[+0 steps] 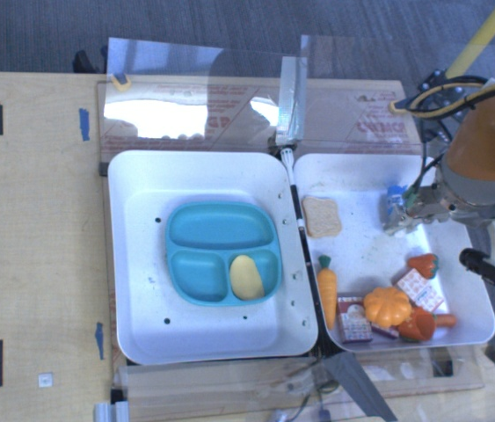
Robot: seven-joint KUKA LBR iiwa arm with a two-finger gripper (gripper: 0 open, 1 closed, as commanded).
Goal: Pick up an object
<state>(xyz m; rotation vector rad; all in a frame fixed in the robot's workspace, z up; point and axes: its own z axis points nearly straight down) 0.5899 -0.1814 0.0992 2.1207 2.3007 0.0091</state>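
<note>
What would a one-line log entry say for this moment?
pincer: over right bin, back | nearest: bread slice | yellow item: in blue tray, left bin

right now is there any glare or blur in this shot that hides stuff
In the camera view, bright glare washes over the clear panel behind the left bin; the gripper area is small and soft, so its fingers are unreadable; the blue tray and carrot are evenly lit and sharp.
</note>
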